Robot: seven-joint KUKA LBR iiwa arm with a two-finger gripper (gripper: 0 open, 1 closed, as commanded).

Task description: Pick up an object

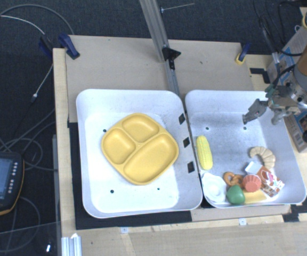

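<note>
My gripper [265, 112], fingers spread and holding nothing, hangs over the right bin's [225, 108] far edge; the croissant [262, 154] lies toward its near right corner.

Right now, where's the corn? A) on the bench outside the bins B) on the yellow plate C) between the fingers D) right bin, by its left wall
D: the corn lies in the right bin along its left wall, apart from the plate and the gripper.

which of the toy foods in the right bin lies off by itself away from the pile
The yellow corn cob, lying lengthwise along the right bin's left wall. The croissant, green ball and other pieces cluster in the near right corner.
</note>
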